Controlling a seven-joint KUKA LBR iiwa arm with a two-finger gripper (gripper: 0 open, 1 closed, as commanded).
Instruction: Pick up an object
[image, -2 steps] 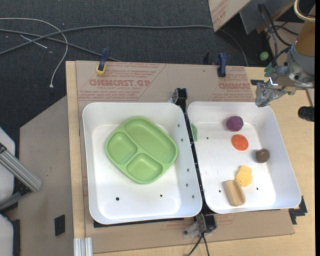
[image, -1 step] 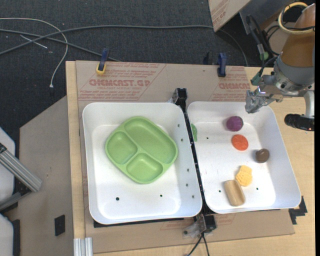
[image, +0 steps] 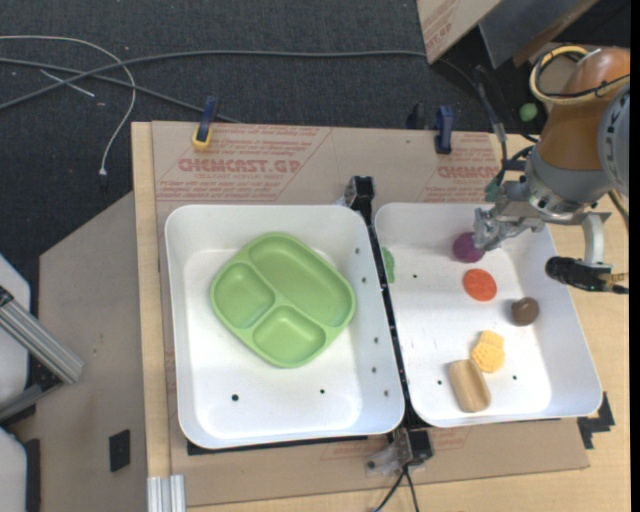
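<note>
The gripper (image: 487, 232) hung low over the right bin's (image: 560, 400) far edge, just beside a purple object (image: 466, 248). Whether its jaws stood apart or together could not be told.

A green divided plate (image: 283, 298) is seen in the left bin (image: 190, 400). The gripper (image: 487, 234) is positioned just beside a purple object (image: 465, 248) in the right bin (image: 560, 395).

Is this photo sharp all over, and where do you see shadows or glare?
In the camera view, the green tray and the small items in the right bin look fairly sharp; the gripper near the purple object is softer. The left bin is bright, nearly washed out, with a faint shadow along the tray's lower edge.
</note>
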